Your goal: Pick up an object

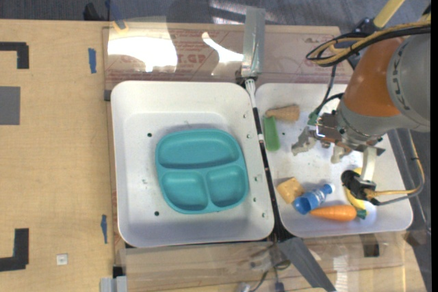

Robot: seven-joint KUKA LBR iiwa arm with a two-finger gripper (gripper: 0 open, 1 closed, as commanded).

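My gripper (319, 147) hangs over the middle of the right bin (397, 215), open, with only white bin floor between its fingers. A green oblong piece (272, 133) lies to its left against the bin's left wall. A tan bread-like piece (282, 112) sits beyond that, toward the back. Nearer the front lie a yellow-tan chunk (289, 188), a small blue bottle (313, 199) and an orange carrot (334, 213). All of them lie apart from the fingers.
The left bin (130, 113) holds a teal divided plate (201, 169). A raised divider (260, 147) separates the two bins. A clear plastic panel (178, 51) stands behind the bins.
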